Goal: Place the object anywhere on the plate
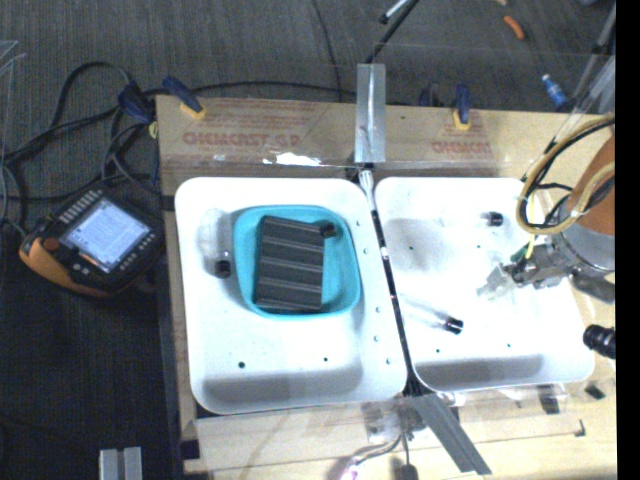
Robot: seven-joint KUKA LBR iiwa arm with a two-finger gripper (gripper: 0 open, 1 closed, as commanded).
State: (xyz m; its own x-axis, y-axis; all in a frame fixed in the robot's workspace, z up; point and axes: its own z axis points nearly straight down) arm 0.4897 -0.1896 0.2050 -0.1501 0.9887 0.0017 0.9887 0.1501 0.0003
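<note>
The dark ribbed block (291, 263) already lies flat on the blue plate (342, 283) in the bin well left of the tool (497, 280), which hovers over the other bin, its state indiscernible.

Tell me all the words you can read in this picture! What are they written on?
Red print on the cardboard strip behind the left bin: blurred, no letters can be made out for sure.
Shorter red print on the cardboard behind the right bin: blurred too.
Lit screen of the handheld controller on the floor: too small to read.
No other words show.
</note>
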